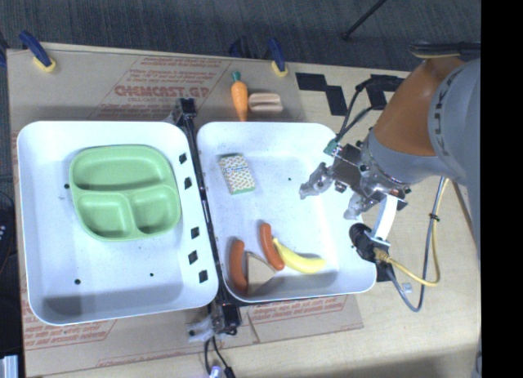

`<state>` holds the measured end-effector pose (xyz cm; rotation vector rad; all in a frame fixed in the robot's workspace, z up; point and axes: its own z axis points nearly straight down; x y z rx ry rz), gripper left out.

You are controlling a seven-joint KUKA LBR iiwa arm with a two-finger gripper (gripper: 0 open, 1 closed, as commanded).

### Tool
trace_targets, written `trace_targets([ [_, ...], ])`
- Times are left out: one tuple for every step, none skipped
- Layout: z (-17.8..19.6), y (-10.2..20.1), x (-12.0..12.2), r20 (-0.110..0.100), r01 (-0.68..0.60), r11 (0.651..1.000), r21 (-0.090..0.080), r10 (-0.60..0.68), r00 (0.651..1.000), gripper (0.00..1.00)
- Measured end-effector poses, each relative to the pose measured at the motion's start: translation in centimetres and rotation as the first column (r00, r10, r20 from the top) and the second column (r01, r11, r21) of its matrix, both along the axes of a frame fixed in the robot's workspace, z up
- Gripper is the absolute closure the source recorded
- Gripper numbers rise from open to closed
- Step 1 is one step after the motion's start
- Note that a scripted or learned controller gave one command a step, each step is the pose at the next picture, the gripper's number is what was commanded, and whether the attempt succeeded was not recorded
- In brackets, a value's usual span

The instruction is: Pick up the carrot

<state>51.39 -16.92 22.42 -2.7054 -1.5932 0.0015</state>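
The carrot is small and orange with a green top. It lies on the cardboard bench just beyond the far rim of the right bin, outside both bins. My gripper hangs over the right side of the right bin, well to the right of the carrot and nearer the camera. Its two silver fingers are spread apart and open, with only the bin floor showing between them.
A tan bun-like toy lies right beside the carrot. The right bin holds a small patterned box, two reddish sausages and a banana. A green divided tray sits in the left bin.
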Motion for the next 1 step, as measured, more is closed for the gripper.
trace_targets([
  [-12.93, 5.90, 0.37, -0.006, 0.166, 0.986, 0.001, -0.166, 0.986, 0.00],
])
